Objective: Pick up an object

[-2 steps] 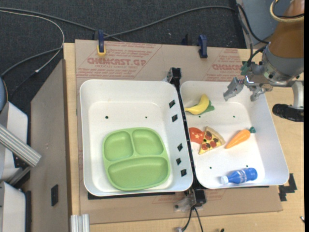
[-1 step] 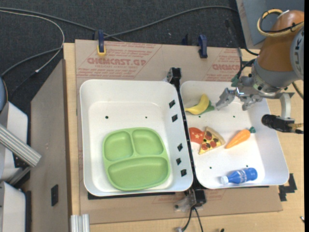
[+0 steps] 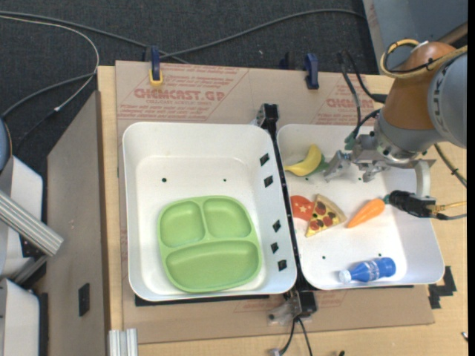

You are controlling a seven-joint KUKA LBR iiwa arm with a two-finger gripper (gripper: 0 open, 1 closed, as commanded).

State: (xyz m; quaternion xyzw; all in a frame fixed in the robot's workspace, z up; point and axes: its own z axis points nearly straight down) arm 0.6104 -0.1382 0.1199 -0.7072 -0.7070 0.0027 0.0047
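My gripper (image 3: 349,170) hangs over the far part of the right bin (image 3: 415,262), just right of a yellow banana (image 3: 305,162). Its fingers stand open with nothing between them. Nearer the camera lie a pizza slice (image 3: 323,215), a red piece (image 3: 300,207) touching its left side, and an orange carrot (image 3: 366,213). A blue and clear bottle (image 3: 367,270) lies on its side at the bin's near edge. The gripper touches none of these.
The left bin (image 3: 141,199) holds a green divided plate (image 3: 210,242). A black divider with clips (image 3: 273,191) runs between the bins. A black cable end (image 3: 412,201) trails from the arm over the right bin's right side.
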